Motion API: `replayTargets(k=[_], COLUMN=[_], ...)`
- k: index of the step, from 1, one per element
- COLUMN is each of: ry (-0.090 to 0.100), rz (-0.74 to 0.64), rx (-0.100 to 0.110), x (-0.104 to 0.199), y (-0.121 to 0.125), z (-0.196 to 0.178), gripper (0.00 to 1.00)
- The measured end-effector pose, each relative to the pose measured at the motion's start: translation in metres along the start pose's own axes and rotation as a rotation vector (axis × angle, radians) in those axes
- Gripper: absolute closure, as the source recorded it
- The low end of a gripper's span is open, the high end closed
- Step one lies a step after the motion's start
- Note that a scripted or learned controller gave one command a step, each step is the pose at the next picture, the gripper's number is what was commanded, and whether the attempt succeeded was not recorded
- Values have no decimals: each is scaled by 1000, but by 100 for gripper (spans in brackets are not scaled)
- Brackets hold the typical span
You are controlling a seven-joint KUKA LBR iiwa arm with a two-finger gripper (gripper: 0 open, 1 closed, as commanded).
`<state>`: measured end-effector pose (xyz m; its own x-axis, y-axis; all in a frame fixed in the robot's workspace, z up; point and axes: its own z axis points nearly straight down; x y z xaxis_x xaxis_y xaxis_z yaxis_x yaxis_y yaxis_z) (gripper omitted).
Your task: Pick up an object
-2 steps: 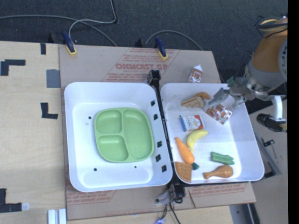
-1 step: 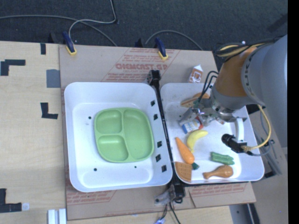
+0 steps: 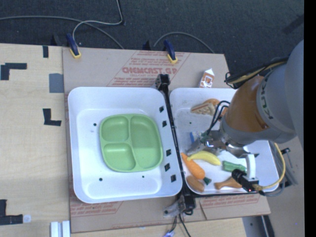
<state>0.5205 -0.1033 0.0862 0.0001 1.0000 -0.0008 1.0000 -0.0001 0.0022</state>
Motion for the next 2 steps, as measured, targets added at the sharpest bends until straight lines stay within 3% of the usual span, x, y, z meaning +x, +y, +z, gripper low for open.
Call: replayTargets(k=[1,2], ry=[-1,-4], rz=[0,-2], rx=[-3,-6], x=[-32,-91], y=[-19,73], z=[0,-1], gripper=[0,0])
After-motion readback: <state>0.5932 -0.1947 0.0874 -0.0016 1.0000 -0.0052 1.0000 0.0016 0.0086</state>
